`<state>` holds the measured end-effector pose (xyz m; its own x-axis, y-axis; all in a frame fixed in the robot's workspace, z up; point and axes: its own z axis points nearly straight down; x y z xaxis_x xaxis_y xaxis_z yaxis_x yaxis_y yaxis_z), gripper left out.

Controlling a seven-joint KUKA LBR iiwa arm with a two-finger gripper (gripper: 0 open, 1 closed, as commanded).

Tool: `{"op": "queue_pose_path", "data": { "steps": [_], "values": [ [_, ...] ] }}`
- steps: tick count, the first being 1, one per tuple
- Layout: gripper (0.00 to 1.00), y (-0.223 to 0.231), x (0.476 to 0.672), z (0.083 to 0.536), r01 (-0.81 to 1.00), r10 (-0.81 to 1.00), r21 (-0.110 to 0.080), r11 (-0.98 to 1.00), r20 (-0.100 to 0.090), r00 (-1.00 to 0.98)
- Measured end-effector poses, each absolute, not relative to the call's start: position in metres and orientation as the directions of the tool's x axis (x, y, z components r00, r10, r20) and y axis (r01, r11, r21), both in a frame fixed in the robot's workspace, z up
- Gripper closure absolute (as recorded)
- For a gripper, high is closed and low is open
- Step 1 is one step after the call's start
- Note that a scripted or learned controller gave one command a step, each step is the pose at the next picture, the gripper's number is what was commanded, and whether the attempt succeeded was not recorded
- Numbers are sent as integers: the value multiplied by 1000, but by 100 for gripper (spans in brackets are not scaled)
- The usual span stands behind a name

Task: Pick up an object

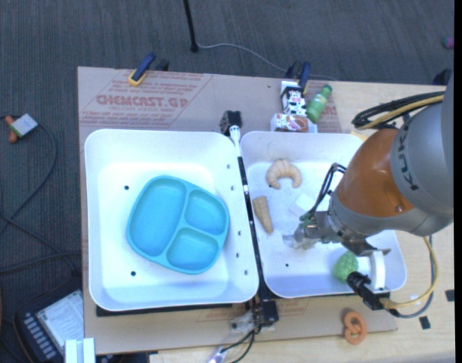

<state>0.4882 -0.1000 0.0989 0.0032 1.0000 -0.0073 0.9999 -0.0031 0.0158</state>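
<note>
The arm [389, 176] reaches in from the right over the right bin [255, 203], its end effector [302, 235] low over the bin floor near the middle; whether it is wide, narrow or holding anything I cannot tell. In that bin a croissant [283, 174] lies toward the far side, a cone [263, 214] lies by the left wall, and a green object [345, 266] sits near the front right, partly under the wrist, all apart from the end effector. The left bin [102, 203] holds a blue plate [179, 224] with three compartments, and both bins sit on the worktop [155, 100].
</note>
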Motion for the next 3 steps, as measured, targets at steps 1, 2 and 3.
{"op": "queue_pose_path", "data": {
  "steps": [1, 2, 3],
  "values": [
    [100, -27, 519, 184, 1000, 1000, 0, 2, 0, -2],
    [100, 30, 483, 184, 1000, 1000, -3, 1, 0, -1],
    [100, 28, 483, 184, 1000, 1000, -3, 2, 0, -2]
  ]
}}
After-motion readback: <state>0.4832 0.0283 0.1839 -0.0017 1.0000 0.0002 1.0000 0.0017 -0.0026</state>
